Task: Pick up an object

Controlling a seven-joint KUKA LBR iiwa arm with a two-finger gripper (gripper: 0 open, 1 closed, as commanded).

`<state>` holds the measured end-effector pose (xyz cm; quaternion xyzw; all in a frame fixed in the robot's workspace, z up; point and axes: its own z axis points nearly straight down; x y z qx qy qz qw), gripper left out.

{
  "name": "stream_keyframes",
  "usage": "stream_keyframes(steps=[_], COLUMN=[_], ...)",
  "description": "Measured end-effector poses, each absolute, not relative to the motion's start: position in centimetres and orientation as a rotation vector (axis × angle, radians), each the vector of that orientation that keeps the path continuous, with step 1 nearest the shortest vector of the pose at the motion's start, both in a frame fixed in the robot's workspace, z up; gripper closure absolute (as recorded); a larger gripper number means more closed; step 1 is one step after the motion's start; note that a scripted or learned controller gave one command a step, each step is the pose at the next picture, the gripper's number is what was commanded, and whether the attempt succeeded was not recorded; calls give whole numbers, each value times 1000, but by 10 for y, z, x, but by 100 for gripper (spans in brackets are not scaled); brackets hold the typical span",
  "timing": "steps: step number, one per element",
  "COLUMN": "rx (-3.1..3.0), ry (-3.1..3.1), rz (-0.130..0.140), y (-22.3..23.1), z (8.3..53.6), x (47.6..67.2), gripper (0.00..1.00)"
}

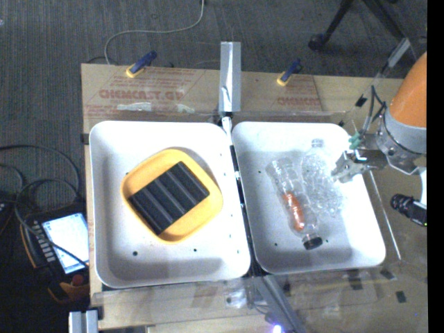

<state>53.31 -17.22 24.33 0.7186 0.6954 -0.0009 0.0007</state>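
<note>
Bottles, two clear crumpled ones, lie untouched in the right bin (pixel 361 252), so the pick is not yet made. Start at the gripper (pixel 345 168): it hangs over that bin's right side, near the far corner, and whether the jaws are wide or narrow I cannot tell at this slant. Nothing shows between them. Just left of it lies the capless-looking bottle (pixel 320 179), stretched from far to near, its crinkled body close beside the tool. Left again and nearer, the second bottle (pixel 294 207) runs slantwise, an orange label inside it and a dark cap at its near end. The two appear to touch along their sides. Across the divider, the left bin (pixel 104 255) carries a yellow tray (pixel 173 195) with a ribbed black insert, well apart from the arm. Behind the bins, on the worktop, sit two blue-and-yellow clamps (pixel 141 63). By my reading everything is left to do: descend, close, lift. The nearest bottle looks the likely target.
</note>
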Motion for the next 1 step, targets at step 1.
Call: stream_keyframes(steps=[1], rx=[2171], ry=[2270], rz=[-1], y=[-134], z=[131], x=[556], gripper=[0])
